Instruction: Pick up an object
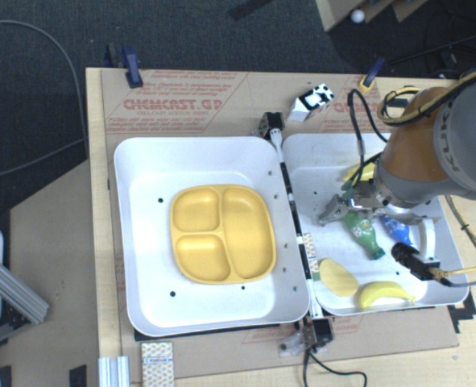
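Note:
My gripper (pixel 340 209) is low inside the right bin (pixel 318 156), near its left middle, hanging from the grey arm with the orange band (pixel 411 147). Right beside it, toward the front, lies a green packet (pixel 365 234), with a blue item (pixel 399 233) just to its right. A pale yellow rounded fruit (pixel 338 277) and a banana (pixel 384 294) lie at the bin's front edge. A yellow object (pixel 363 172) peeks out behind the wrist, partly hidden by the arm. I see nothing lifted off the bin floor.
The left bin (pixel 141 216) holds a yellow divided plate (pixel 221 234). A black and white small object (pixel 313 101) sits on the cardboard behind the bins. Cables run along the arm at right. A black clip (pixel 271 124) joins the bins at the back.

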Available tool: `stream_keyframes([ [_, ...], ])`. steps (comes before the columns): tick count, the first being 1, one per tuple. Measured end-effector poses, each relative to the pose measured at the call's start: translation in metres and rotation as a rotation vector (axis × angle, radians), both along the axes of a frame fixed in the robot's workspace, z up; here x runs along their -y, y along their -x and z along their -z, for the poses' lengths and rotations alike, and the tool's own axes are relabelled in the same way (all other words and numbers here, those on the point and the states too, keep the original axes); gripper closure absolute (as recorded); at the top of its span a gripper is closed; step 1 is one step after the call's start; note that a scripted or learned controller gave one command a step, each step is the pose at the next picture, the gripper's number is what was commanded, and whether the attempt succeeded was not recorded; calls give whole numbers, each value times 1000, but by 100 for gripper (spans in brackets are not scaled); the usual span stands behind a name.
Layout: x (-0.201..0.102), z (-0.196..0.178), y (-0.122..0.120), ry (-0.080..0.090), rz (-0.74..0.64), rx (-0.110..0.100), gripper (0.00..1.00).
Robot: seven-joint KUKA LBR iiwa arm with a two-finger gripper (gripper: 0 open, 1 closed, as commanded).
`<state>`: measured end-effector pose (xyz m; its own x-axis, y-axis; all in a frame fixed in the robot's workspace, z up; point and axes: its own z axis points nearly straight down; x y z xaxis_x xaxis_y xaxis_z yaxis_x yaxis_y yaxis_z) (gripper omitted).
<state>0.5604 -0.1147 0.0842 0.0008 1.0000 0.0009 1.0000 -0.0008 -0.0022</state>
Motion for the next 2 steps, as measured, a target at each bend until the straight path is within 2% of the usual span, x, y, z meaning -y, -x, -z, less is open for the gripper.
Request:
stream_keyframes([
  [1, 0, -10, -1, 1, 1, 2, 100],
  [2, -54, -101, -29, 0, -2, 4, 100],
])
